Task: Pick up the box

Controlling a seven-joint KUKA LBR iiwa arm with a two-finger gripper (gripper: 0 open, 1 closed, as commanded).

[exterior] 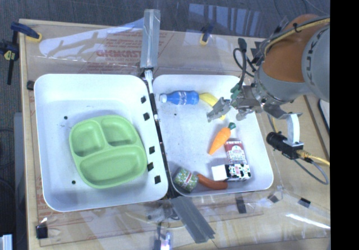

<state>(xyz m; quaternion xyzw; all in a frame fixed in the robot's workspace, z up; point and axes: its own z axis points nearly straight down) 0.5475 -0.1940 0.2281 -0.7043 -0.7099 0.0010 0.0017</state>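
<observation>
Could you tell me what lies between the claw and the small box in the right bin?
In the camera view, an orange toy carrot lies between the claw and the small dark-red box.

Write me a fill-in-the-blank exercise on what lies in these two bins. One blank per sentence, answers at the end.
1. The green divided plate lies in the ____ bin.
2. The carrot lies directly beside the ____, on its left in the view.
3. The blue bottle lies near the right bin's ____ edge.
4. The gripper hovers above the ____ bin.

Answers: left; box; far; right
</observation>
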